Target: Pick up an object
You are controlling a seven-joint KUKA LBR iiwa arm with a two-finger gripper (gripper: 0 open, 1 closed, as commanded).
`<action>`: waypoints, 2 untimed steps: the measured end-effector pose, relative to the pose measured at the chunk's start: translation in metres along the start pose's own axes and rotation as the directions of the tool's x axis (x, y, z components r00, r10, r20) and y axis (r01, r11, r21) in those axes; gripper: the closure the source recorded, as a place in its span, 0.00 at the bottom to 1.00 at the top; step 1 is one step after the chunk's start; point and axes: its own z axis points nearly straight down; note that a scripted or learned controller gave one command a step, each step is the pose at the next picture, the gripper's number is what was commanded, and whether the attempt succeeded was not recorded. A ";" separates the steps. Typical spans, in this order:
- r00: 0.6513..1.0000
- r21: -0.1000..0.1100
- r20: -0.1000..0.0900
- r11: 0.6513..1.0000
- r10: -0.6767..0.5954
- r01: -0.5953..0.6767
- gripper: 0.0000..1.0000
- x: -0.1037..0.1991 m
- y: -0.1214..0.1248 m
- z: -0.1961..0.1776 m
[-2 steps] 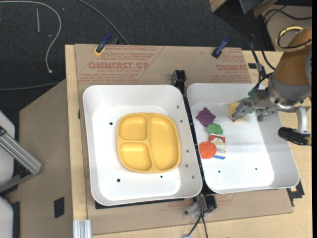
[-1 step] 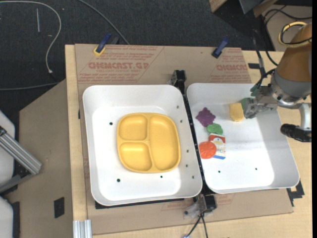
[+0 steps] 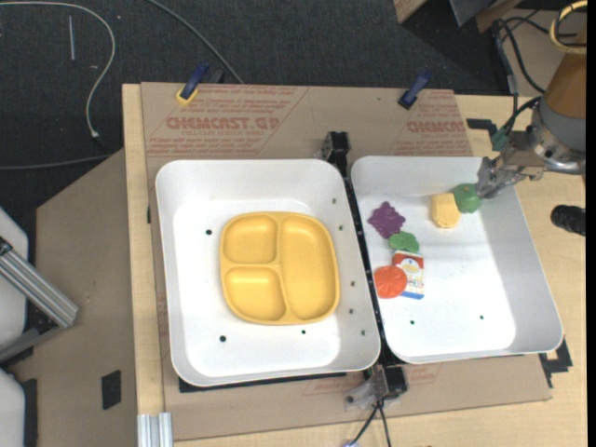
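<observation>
We see our arm reach in from the right edge of the camera view, its orange band high at the upper right and the grey wrist just below it. The wrist angles down and to the left. Our end effector (image 3: 491, 181) hangs low at its tip, pointing down and leftward.

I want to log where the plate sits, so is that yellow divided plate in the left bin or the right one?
In the left bin. The yellow divided plate lies flat on that bin's white floor, its three compartments facing up, while the small items sit in the right bin.
</observation>
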 end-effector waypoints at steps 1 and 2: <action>1.000 0.003 -0.001 1.000 0.001 -0.001 1.00 0.000 0.001 -0.026; 1.000 0.007 -0.006 1.000 -0.006 0.006 1.00 0.062 0.010 -0.029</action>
